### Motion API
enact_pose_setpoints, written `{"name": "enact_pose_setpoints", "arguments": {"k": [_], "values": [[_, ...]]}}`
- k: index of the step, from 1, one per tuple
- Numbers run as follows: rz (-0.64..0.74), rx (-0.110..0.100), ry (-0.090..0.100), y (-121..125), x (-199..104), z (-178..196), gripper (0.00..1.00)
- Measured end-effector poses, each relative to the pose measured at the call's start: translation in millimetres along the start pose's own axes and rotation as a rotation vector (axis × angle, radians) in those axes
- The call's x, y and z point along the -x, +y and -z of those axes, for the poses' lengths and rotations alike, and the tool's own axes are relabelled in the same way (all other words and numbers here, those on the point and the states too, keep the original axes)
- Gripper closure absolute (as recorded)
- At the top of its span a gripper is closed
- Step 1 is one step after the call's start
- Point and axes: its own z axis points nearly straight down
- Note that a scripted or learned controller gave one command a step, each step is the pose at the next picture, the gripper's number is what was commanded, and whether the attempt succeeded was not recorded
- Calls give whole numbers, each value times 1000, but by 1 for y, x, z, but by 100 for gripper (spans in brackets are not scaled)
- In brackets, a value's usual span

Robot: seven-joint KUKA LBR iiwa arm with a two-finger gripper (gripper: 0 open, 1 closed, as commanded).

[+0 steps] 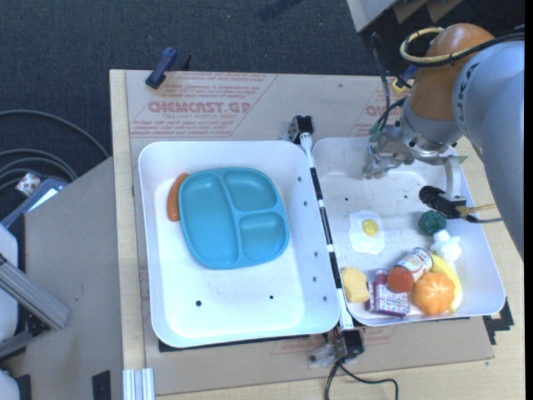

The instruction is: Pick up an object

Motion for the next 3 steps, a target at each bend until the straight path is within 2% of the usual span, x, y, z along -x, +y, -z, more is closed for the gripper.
{"name": "enact_pose_setpoints", "arguments": {"k": [1, 2, 3], "values": [[0, 0, 0, 0, 0, 0, 0], [-1, -4, 2, -1, -33, -11, 0], [-2, -3, 1, -1, -29, -10, 0]]}}
